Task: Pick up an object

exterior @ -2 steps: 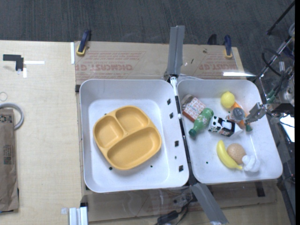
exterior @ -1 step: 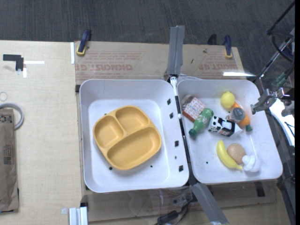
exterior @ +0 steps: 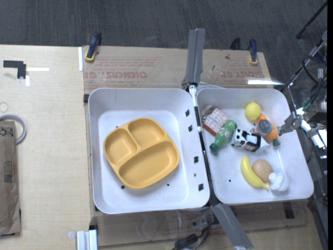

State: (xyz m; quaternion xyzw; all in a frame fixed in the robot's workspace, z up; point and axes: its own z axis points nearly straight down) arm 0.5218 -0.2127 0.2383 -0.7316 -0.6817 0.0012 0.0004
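Reaching in over the right rim of the right bin [exterior: 304,163], the gripper [exterior: 289,123] shows as thin metal parts just beside an orange object [exterior: 266,128] — whether it is open or closed, or touching that object, cannot be told. Nearby lie a yellow lemon [exterior: 253,110], a black-and-white cow toy [exterior: 246,139], a green bottle [exterior: 223,135], a red-and-white carton [exterior: 214,120], a banana [exterior: 251,172] and a tan egg [exterior: 261,168]. A yellow divided plate [exterior: 141,152] sits in the left bin [exterior: 96,155] — well apart from the arm.
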